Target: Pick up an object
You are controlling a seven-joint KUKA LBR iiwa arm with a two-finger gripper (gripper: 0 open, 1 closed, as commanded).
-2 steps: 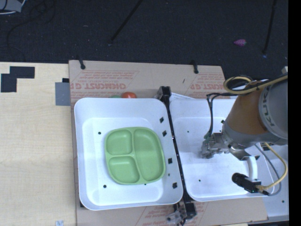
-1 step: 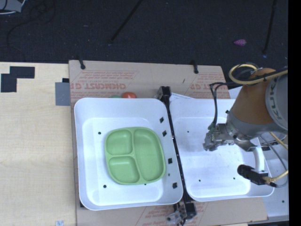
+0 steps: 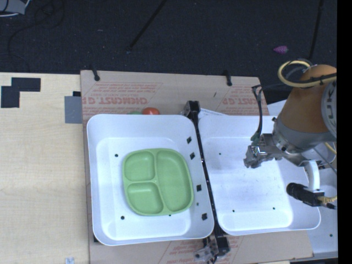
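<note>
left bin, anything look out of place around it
Yes: a small red-orange object lies outside the left bin, behind its far rim on the cardboard. The green divided plate inside sits flat, slightly rotated.

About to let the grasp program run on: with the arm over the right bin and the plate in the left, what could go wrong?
1. The gripper is over the right bin, while the green divided plate lies in the left bin; closing here likely grabs nothing.
2. The plate lies flat and wide, so the fingers may slip off.
</note>
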